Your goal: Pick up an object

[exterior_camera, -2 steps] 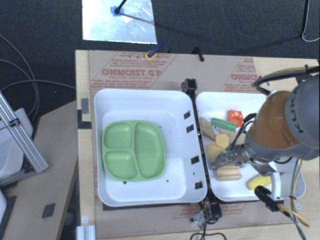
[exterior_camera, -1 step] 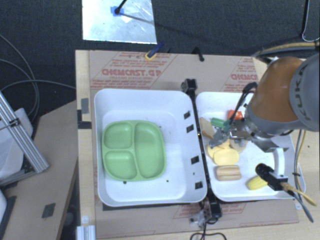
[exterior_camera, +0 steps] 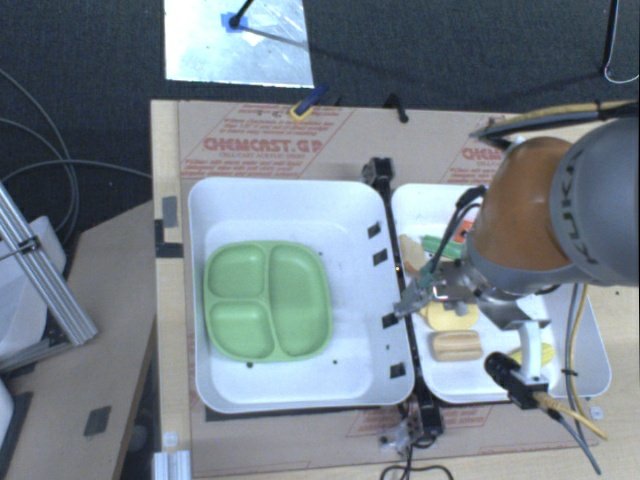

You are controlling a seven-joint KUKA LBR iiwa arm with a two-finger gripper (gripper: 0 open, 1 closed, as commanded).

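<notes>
The right bin [exterior_camera: 425, 203] holds several small food-like items. A tan bread-shaped piece [exterior_camera: 455, 346] lies near its front, with a pale yellow piece [exterior_camera: 443, 318] just behind it. Further back lie a cream piece [exterior_camera: 410, 251] and a green and orange piece [exterior_camera: 445, 240]. A yellow piece [exterior_camera: 531, 348] lies to the right. The grey and orange arm [exterior_camera: 535, 208] hangs over this bin and hides much of it. My gripper [exterior_camera: 452, 293] reaches down at the bin's left side, just above the pale yellow piece; the wrist hides its lower end.
The left bin [exterior_camera: 290, 203] holds a green divided plate [exterior_camera: 268, 300]. A black divider with clips [exterior_camera: 392, 268] runs between the bins. Both stand on a cardboard sheet [exterior_camera: 260, 138]. A black bracket with cables [exterior_camera: 520, 380] hangs from the wrist over the right bin's front.
</notes>
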